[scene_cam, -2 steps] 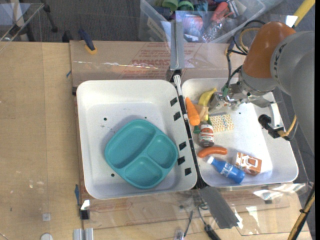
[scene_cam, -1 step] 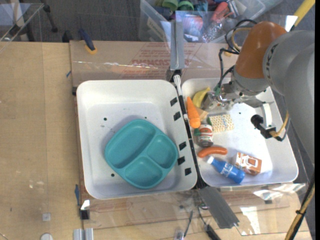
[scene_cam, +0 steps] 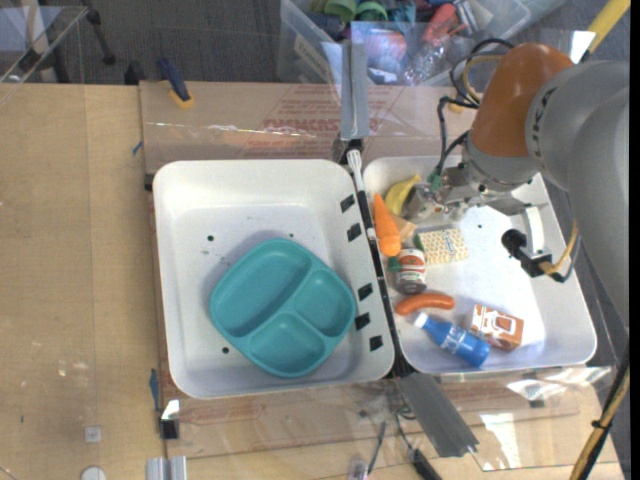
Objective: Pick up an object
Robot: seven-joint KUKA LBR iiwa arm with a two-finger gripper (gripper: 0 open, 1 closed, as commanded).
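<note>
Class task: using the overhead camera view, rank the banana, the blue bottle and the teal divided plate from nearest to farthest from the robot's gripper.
Measured from the gripper:
1. Banana, beside it in the right bin's top-left corner.
2. Blue bottle, near that bin's front edge.
3. Teal divided plate, in the left bin.

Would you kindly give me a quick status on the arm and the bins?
Gripper low in right bin, over the banana. Nothing seen held. Carrot, can, blue bottle crowd nearby. Teal tray alone in left bin.

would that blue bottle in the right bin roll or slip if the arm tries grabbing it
Likely. The blue bottle lies on its side and looks round, so a nudge could roll it. It looks smooth, so possibly slippery. It looks small and probably light.
</note>
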